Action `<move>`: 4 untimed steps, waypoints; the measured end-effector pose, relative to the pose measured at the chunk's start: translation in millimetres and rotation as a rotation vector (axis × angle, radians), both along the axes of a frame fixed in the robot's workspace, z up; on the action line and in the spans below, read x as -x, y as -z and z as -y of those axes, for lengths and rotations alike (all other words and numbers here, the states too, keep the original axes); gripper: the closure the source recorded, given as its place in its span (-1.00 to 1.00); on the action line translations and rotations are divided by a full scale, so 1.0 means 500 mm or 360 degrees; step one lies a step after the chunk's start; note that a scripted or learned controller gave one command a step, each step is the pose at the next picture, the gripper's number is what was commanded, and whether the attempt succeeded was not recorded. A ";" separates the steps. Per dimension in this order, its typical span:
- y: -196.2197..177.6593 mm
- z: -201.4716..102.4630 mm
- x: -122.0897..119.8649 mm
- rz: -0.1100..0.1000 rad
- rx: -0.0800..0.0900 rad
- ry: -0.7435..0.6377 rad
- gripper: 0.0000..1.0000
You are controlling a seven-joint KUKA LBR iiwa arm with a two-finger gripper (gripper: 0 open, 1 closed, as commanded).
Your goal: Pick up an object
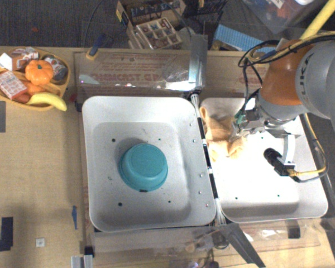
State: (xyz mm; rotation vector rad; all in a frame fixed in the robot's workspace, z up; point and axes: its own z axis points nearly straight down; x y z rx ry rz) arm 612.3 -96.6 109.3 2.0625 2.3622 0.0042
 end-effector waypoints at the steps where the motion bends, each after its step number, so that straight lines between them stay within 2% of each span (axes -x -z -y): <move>1: 0.000 0.001 0.000 0.0000 0.0000 0.0000 -1.00; 2: 0.036 -0.003 -0.001 0.0008 0.0002 -0.0025 -1.00; 3: 0.012 0.003 -0.004 0.0019 0.0006 -0.0019 1.00; 4: 0.011 0.004 -0.004 0.0019 0.0007 -0.0018 -1.00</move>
